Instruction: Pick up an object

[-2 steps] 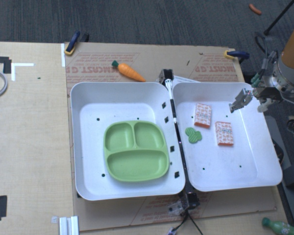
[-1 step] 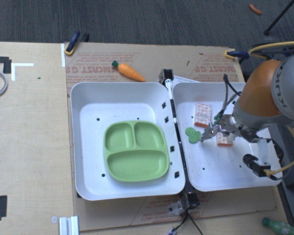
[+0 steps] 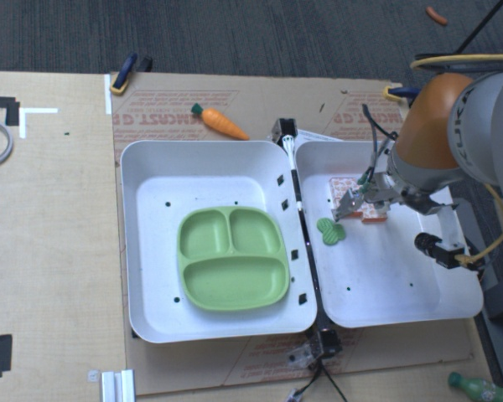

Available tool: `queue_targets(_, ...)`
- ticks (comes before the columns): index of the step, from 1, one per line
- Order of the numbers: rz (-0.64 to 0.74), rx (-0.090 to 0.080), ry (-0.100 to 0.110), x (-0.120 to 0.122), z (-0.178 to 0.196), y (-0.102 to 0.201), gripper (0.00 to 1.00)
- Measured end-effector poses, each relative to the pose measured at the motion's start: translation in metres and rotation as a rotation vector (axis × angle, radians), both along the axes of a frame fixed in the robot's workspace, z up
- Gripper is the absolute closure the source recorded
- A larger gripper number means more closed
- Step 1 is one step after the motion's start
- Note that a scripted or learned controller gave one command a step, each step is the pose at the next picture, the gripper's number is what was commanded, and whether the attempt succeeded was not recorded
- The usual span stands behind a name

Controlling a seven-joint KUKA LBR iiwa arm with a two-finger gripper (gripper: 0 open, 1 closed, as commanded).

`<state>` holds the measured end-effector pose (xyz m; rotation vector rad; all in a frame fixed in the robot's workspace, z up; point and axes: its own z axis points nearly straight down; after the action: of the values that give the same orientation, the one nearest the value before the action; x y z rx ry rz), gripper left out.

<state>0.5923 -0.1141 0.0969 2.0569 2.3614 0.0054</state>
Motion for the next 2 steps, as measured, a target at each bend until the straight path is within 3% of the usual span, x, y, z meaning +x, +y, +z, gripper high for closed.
queue_targets(1,-0.003,-0.004,-0.004,0.001,0.01,-0.002,1.0)
queue_targets(2,0.02,0.002,0.008,-0.065,0.221,0.083,1.0)
